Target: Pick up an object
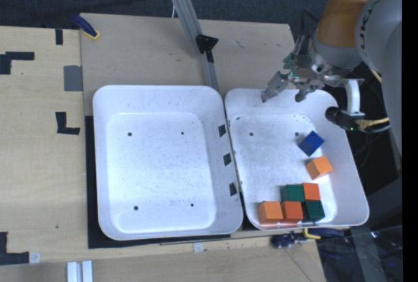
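two shallow white bins side by side on a pale wooden bench (150,52). left bin (157,94) bare inside apart from four small dark dots. right bin (261,143) holding all the blocks: a blue block (311,142) near the bin's right wall, tilted on a corner; an orange block (319,166) just below it, close but apart. along the near edge, toward the near right corner, a tight cluster: an orange block (270,211) at the left end, another orange one (292,210) touching it, a dark green block (293,193) behind, a small orange-red block (311,191) beside that, and a dark green block (315,209) at the right end. nothing stacked over the blue block or the lone orange one.

a grey metal rail (186,10) slanting across the bench's far edge down to the gap between the bins, with a black clamp (206,43) partway along. black tape marks (62,123) and a grey patch (72,78) near the bench's left edge; a blue and yellow tool (85,27) at the far left corner.

gripper (287,91) over the far edge of the right bin, fingers spread apart, nothing between them, well apart from every block. orange band (343,13) above the wrist, with dark lettering too cut off to read.
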Tool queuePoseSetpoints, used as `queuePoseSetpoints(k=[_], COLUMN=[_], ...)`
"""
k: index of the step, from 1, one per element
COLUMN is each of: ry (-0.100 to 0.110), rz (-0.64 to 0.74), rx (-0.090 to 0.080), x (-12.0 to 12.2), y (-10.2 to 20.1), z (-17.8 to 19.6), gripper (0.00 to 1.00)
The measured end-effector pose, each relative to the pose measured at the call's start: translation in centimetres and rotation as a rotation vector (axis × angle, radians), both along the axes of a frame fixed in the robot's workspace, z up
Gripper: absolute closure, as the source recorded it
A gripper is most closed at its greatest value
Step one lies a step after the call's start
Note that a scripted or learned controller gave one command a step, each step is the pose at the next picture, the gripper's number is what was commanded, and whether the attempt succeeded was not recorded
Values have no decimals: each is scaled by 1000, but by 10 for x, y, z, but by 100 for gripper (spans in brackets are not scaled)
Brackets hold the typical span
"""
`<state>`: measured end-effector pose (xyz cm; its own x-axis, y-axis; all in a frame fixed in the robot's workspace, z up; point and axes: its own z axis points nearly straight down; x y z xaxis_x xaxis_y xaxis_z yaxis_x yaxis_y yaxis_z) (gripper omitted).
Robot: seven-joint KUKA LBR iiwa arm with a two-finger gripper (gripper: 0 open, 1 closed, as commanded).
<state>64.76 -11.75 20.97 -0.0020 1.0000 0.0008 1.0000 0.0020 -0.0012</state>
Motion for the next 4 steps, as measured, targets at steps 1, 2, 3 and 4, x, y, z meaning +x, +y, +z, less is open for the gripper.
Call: queuePoseSetpoints(k=[1,2,3,4], ry=[0,6,5,3], rz=[1,0,1,1], rx=[-1,-2,-2,-3], x=[0,6,13,13], y=[0,-7,-7,-6], z=[0,-54,-103,-119], gripper=[0,0,0,0])
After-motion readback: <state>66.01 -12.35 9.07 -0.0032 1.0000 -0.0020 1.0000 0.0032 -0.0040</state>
